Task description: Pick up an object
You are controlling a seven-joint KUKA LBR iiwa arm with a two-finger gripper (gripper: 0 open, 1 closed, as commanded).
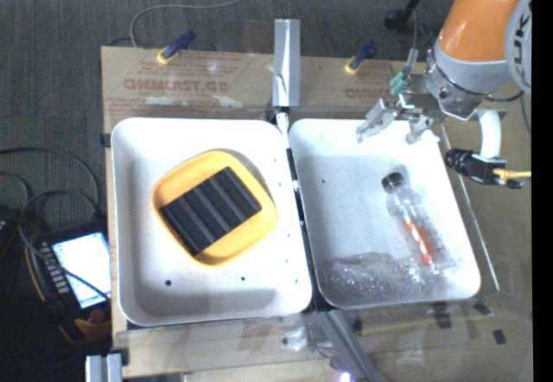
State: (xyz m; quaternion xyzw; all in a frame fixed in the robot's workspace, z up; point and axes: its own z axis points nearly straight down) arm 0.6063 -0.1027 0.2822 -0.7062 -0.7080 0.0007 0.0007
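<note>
Faint red print across the cardboard [199, 82] behind the bins, partly legible as "CHEMCAST GP". Black "UK" letters on the arm [524, 30] at the right edge. Nothing else readable.

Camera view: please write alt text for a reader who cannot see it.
The arm's open hand hovers over the far edge of the right bin, holding nothing. That bin holds a clear plastic bottle and a crumpled clear wrapper; the left bin holds a yellow dish with a black ridged insert.

One fixed camera looks down at a slant on two shallow white plastic bins [294, 199], apparently from fairly high.
</note>
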